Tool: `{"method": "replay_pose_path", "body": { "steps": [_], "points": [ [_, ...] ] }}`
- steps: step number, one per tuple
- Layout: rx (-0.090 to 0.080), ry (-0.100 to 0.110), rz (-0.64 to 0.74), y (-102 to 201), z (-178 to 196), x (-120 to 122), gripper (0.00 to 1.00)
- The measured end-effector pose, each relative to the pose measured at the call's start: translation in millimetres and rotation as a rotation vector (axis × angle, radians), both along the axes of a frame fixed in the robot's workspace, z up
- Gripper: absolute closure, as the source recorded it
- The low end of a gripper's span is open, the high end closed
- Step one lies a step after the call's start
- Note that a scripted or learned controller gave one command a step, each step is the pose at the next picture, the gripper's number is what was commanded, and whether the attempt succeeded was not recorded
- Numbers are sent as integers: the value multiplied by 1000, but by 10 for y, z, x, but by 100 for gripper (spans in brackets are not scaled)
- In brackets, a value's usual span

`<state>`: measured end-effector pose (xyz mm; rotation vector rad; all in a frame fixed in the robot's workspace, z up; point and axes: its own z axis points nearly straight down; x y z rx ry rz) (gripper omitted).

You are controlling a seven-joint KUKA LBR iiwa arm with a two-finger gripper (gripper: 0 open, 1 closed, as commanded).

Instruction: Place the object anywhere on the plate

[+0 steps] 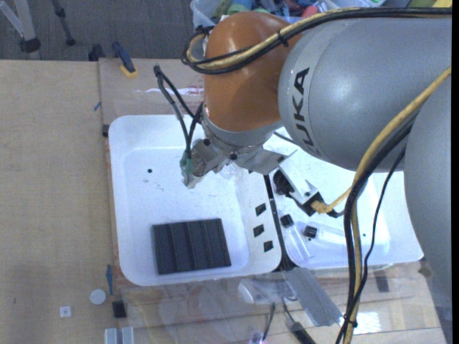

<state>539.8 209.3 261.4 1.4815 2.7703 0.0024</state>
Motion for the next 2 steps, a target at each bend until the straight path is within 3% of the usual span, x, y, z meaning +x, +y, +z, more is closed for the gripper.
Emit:
{"method": "replay_pose_path", "body": {
  "steps": [1, 2],
  "points": [
    [-1, -1, 69, 33, 1190, -90, 100],
    [-1, 4, 378, 96, 576, -388, 100]
  ]
}}
